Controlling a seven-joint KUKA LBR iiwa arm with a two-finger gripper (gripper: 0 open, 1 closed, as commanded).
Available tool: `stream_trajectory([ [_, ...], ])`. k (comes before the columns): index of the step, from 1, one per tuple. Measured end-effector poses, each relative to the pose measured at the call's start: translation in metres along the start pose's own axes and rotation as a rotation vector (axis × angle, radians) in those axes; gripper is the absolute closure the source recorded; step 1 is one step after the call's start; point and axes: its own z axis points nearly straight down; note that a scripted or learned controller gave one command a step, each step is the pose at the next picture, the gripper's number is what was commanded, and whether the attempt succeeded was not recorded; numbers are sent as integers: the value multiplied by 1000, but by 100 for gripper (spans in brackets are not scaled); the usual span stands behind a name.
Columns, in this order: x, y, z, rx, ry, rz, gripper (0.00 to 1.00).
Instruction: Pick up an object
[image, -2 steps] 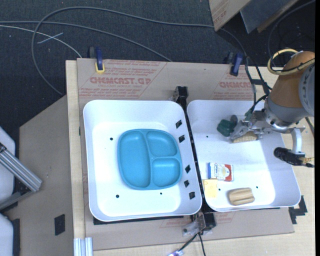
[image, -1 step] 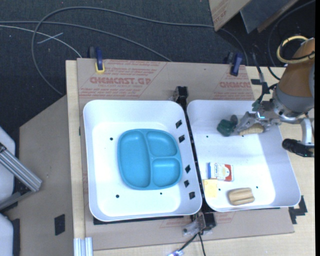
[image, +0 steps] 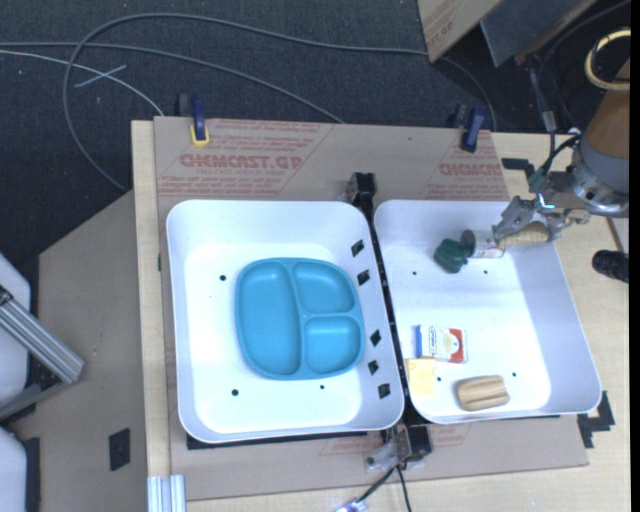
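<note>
Green object (image: 453, 253), small and dark, lying in the right bin (image: 560, 300) near its far edge, about midway along it. Just beside it, toward the far right corner, a pale brush-like tool (image: 520, 238) with a white tip, right under the gripper (image: 522, 215). Gripper hovering at that far right corner, fingers spread apart, nothing visibly between them. Along the near edge of the same bin: a red-and-white card (image: 441, 343), a yellow square (image: 421, 377) at the near left corner, and a tan block (image: 482, 392) beside it. Left bin (image: 200, 300) carrying a blue divided plate (image: 299, 317) at its centre. Step in hand, by judgement: approach, not yet a grasp. Next move likely calls for lowering over one piece, centring the fingers around it, and closing without nudging the neighbour away.
</note>
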Motion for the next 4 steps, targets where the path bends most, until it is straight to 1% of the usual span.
stream_trajectory([
  [1,0,1,-8,4,2,0,100],
  [2,58,-1,-2,10,5,-4,100],
  [3,109,-6,-16,9,6,-4,100],
  [4,163,-19,-27,10,6,-4,100],
])
